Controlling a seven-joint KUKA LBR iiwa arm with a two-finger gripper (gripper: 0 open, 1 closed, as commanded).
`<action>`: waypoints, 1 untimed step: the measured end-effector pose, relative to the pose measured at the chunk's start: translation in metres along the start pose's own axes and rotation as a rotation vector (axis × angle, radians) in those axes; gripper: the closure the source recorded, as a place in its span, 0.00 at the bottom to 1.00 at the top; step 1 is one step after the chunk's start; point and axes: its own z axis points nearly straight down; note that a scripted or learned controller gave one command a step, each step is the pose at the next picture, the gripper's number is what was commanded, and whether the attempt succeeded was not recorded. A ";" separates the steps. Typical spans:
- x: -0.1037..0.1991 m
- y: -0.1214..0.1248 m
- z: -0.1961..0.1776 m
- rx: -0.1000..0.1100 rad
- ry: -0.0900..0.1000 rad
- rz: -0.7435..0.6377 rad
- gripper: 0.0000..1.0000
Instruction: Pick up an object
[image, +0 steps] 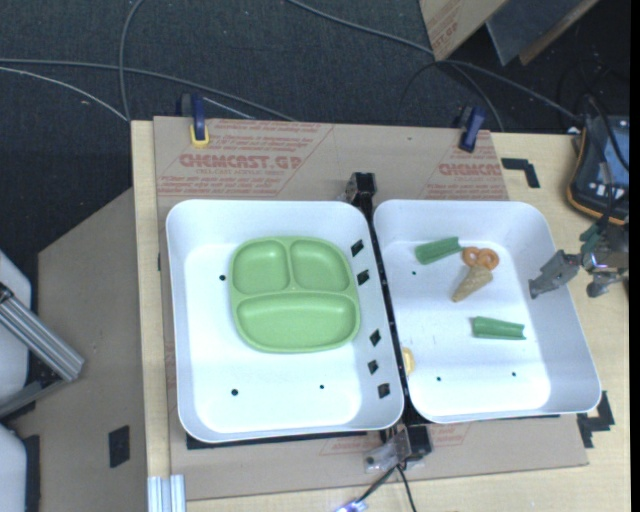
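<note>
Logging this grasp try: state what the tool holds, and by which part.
Nothing is held. The tool sits at the right bin's right edge, apart from the green pieces and the orange ring.

A lab: clamped bench board (330, 160), loose cables (130, 60), dark carpet (300, 60)

light: even, bright | shadows: faint | glare: mild on bins (200, 390) | focus: slightly soft

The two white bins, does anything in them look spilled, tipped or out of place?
Nothing stands out. The green plate lies flat in the left bin. Two green pieces, an orange ring and a tan piece lie loose in the right bin.
</note>
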 end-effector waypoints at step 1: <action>0.001 -0.011 0.052 0.005 0.002 0.001 0.00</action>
